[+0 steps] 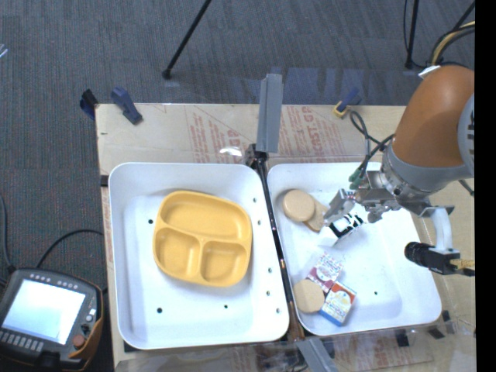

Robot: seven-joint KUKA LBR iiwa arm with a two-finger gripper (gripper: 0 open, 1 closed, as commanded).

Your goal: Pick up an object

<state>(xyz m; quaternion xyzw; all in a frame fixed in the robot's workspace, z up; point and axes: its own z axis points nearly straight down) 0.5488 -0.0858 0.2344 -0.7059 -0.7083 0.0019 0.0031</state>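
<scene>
Hand (346, 217) low over right bin (403, 301) — tilted.

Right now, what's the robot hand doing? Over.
Gripper low over right white bin, nothing seen held. Round tan cookie beside it. Small red-and-white packet just below.

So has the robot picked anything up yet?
Not yet, by the look of it. The gripper hangs low over the right bin, close to a tan disc. Nothing can be seen held in it. The second disc and the two small packs lie on the bin floor. The grab and lift are left.
</scene>
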